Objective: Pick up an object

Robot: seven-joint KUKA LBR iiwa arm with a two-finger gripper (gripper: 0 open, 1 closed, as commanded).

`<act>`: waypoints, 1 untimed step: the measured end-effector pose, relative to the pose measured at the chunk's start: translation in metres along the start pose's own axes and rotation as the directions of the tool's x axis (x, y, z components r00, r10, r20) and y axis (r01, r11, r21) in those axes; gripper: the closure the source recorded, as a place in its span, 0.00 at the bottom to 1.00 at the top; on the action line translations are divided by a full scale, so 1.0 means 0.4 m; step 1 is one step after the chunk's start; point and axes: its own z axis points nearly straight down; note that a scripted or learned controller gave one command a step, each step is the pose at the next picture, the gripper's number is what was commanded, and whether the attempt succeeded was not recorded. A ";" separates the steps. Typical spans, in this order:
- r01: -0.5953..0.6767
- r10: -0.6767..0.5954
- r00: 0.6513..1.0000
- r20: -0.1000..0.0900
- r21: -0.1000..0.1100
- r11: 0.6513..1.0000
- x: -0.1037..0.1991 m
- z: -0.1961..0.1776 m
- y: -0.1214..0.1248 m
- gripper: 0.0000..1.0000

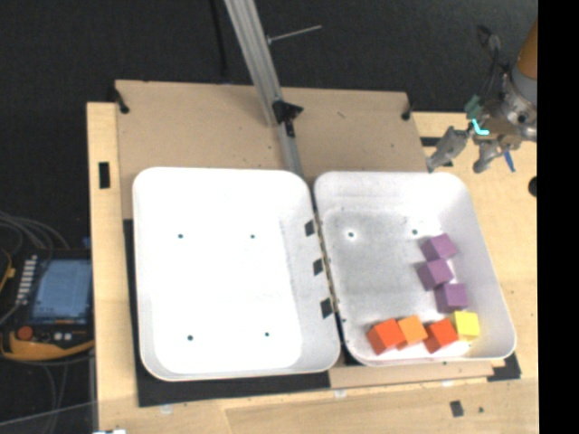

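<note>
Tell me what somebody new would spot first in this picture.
Most likely the bright blocks crowded into the near right corner of the right bin: three purple blocks in a line, then a yellow block and orange blocks along the near wall. Next, the gripper hanging over the bench beyond that bin's far right corner, holding nothing.

The arm's orange band (pixel 527 57) sits above a grey metal wrist with a teal-lit spot and two grey fingers (pixel 442 148).
</note>
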 end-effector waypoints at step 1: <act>0.003 -0.003 1.000 0.004 -0.003 1.000 -0.001 -0.008 0.001 0.00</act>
